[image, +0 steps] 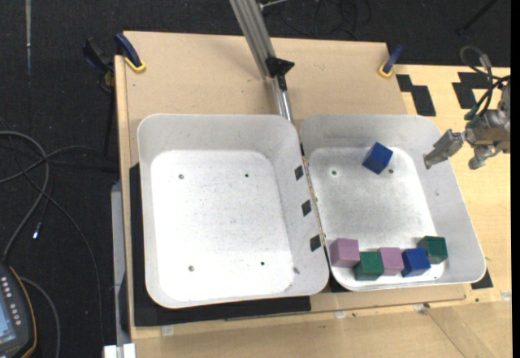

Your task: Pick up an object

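A blue cube (378, 158) lies tilted in the upper part of the right bin (455, 210). Along that bin's near wall sits a row of blocks: a purple one (345, 251), a dark green one (369, 265), a pink-purple one (392, 260), a blue one (415, 260) and a green one (435, 248). My gripper (461, 152) hangs at the right bin's far right rim, to the right of the blue cube and apart from it. Its two fingers (441, 148) are spread, with nothing between them.
The left bin (162, 145) lies beside the right one on the wooden bench. A slanted metal pole (248, 11) comes down to the gap between the bins at the back. Clamps (130, 54) sit at the bench's back corners.
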